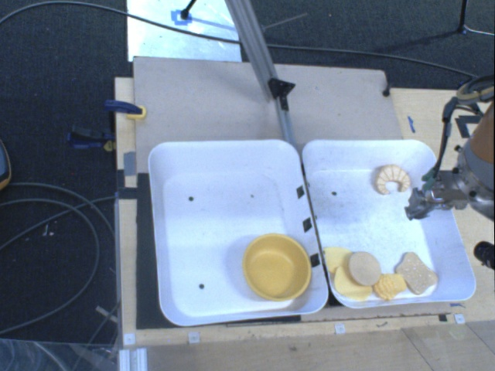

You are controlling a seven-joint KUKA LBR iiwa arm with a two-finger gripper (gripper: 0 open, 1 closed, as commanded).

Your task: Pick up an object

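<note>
- The pincer of the grey arm hangs over the right edge of the right bin, reaching in from the counter's right side; whether it is released or clenched cannot be told at this size, and nothing shows in its grip.
- A croissant-shaped pastry lies near the far right corner of the right bin, just left of the pincer and apart from it.
- Along the near edge of the right bin sits a cluster of food pieces: a pale yellow slab by the near left corner, a round tan biscuit resting partly on top of it, a small ridged yellow piece touching the biscuit's near right side, and a slice of bread just beside that, toward the near right corner.
- A yellow bowl stands upright in the near right corner of the left bin, close to the wall where the two bins meet.
- The two white bins sit side by side, touching, on the counter, with small black clips along their shared edge.
- A slanted metal pole crosses above the far edge of the counter and ends near the bins' shared far corner.
- A blue-and-yellow clamp grips the counter's left edge; dark cables loop on the floor beyond it.
</note>
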